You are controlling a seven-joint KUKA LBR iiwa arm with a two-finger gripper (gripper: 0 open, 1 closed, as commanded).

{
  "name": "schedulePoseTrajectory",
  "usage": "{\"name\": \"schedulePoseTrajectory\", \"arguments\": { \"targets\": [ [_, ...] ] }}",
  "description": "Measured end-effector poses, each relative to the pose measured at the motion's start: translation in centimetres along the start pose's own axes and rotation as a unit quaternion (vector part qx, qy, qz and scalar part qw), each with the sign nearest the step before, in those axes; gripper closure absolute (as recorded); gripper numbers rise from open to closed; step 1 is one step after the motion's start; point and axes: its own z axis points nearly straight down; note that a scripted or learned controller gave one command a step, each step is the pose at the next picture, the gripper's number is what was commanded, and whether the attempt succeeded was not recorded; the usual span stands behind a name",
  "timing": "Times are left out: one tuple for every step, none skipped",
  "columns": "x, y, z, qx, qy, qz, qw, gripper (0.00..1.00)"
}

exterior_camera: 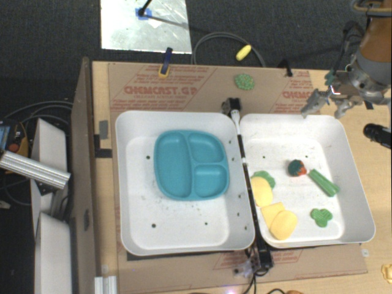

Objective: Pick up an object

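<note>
My gripper (326,105) hangs at the far right corner of the right bin (352,158), just above its rim, and its two fingers (312,103) are spread apart with nothing between them. My arm (373,48) comes in from the right, with the orange band above the wrist. Inside the right bin, well apart from the gripper, the objects lie near the front: a small red and green piece (297,168), just beside it a green stick (323,182) that lies at a slant, and a small green leafy piece (320,215) near the front right. Along the left wall of this bin there are yellow pieces (274,212), one touching the next, with a bit of green at the top. The left bin (138,225) holds a blue tray (190,165) with three compartments. Behind the bins, on the brown board (184,87), lie a small green round thing (244,81) and a yellow thing (243,52) beside a cable.
</note>
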Motion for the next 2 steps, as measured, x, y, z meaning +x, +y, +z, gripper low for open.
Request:
{"name": "schedulePoseTrajectory", "arguments": {
  "targets": [
    [-0.3, -6.0, 8.4, 0.006, 0.002, 0.002, 1.0, 0.0],
    [-1.8, -5.5, 19.1, 0.003, 0.001, 0.002, 1.0, 0.0]
  ]
}}
